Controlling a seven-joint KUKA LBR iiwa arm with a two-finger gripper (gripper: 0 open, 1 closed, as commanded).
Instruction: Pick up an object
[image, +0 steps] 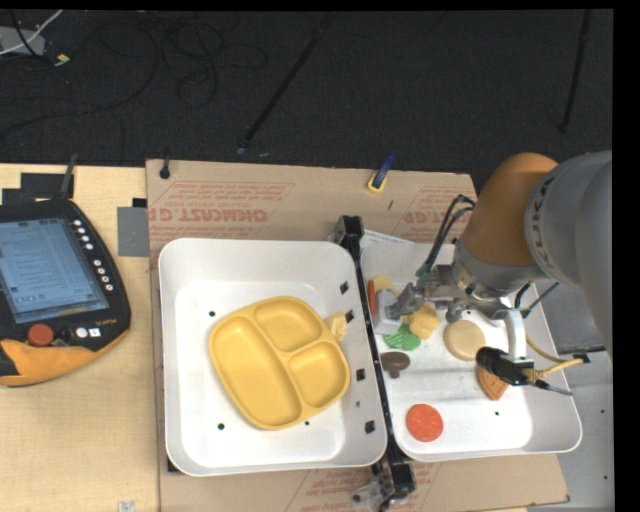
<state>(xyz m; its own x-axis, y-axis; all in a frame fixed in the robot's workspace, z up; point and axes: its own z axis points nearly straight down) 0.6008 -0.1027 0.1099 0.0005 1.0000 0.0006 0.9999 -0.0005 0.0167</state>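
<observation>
My gripper hangs low over the back left part of the right bin, under the grey arm with its orange band. Right by the fingers lie a yellow piece and a green piece. Nothing shows between the fingers. Further objects in this bin: a cream round disc, a red disc, a small brown piece, an orange-brown brush-like thing and a red strip by the left wall.
The left bin holds a yellow divided tray. A tablet controller lies on the bench at the far left. Cables run from the wrist over the right bin's right side.
</observation>
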